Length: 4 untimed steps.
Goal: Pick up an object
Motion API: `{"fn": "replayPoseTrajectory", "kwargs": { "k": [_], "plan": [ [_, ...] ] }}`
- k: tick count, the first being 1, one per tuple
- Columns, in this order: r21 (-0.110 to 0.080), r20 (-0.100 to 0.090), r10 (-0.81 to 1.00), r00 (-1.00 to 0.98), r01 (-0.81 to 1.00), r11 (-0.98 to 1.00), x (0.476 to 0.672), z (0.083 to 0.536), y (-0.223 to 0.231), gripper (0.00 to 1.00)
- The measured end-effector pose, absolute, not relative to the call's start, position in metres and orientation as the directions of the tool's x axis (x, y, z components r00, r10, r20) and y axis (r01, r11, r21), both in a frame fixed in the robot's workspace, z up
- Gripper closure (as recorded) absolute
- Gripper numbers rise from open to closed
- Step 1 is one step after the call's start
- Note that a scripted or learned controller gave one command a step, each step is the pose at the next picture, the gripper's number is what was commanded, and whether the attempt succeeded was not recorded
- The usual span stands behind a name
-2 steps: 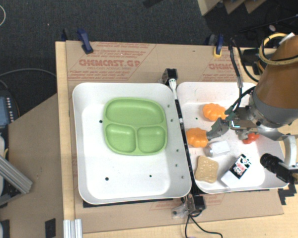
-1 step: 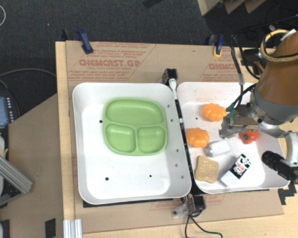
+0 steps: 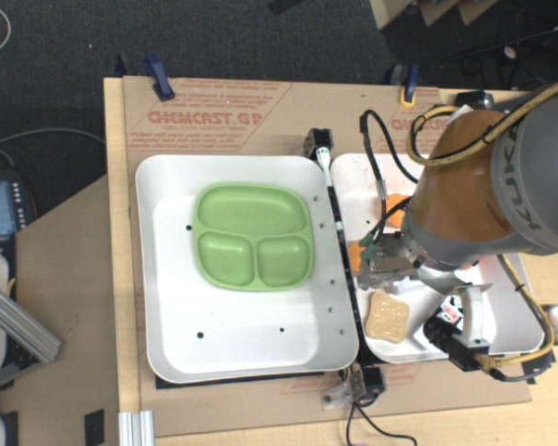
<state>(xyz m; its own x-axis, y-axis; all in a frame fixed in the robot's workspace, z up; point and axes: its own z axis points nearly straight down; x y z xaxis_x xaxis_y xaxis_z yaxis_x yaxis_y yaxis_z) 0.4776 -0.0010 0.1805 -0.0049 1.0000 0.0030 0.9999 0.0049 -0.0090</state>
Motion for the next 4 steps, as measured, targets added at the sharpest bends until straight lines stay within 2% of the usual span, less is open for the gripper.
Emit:
{"fn": "replayPoseTrajectory", "kwargs": {
  "k": [1, 2, 3, 4],
  "plan": [
    [0.0, 0.005, 1.0, -0.013, 1.0, 0.013, 0.478, 0.175, 0.113, 1.0],
    [0.004, 0.007, 1.0, -0.015, 1.0, 0.015, 0.478, 0.212, 0.234, 1.0],
    [0.017, 0.007, 1.0, 0.001, 1.0, -0.001, 0.481, 0.364, 0.192, 1.0],
    [-0.003, -0.001, 1.0, 0.003, 1.0, -0.003, 0.48, 0.35, 0.169, 1.0]
  ]
}}
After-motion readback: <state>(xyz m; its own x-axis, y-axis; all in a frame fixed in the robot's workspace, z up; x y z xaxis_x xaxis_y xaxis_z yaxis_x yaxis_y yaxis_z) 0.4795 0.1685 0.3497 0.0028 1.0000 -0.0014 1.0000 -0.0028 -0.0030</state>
